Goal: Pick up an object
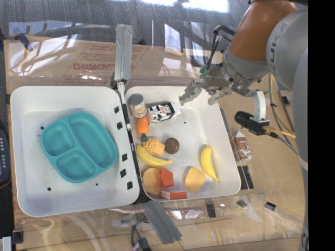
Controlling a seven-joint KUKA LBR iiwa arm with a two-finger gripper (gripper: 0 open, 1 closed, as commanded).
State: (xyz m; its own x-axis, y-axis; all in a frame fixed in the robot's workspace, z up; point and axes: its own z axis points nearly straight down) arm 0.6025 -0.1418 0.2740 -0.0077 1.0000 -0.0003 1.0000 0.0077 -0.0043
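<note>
My gripper (pixel 201 95) hangs open over the far right corner of the right bin (pixel 226 140), with nothing between its fingers. Below and to its left lie a small black-and-white milk carton (pixel 162 112), a tin can (pixel 137 107) and a carrot (pixel 143 125). Mid-bin are a corn cob (pixel 154 146), a brown ball (pixel 171 145) and a banana (pixel 152 158). A second banana (pixel 209 163) lies by the right wall. Along the near edge sit an orange round fruit (pixel 151 181), a red block (pixel 166 178), a yellow fruit (pixel 194 180) and a red bar (pixel 174 195).
The left bin (pixel 26 114) holds a teal divided plate (pixel 78 146). A grey post (pixel 123 51) stands at the far end of the divider between the bins. A small packet (pixel 242 146) lies on the bench just right of the right bin.
</note>
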